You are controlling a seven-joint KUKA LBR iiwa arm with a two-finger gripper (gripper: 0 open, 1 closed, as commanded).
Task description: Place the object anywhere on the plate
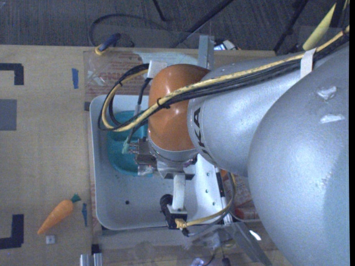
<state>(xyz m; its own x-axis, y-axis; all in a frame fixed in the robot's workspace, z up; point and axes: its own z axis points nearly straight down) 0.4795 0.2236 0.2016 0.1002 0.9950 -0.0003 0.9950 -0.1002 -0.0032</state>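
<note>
A teal plate (123,150) lies in the left white bin (111,204), toward its far side, and the arm covers much of it. My gripper (143,162) hangs under the orange wrist band (169,112), right at the plate's near right edge. The wrist hides most of the gripper from above. An orange toy carrot (55,215) with a green top lies on the wooden bench, outside the bin and to its near left. I cannot tell whether anything is in the gripper.
The big grey arm (277,148) spans the right half of the view and hides the right bin. Yellow and black cables (119,101) loop over the left bin's far side. Blue tape marks (75,77) sit on the bench.
</note>
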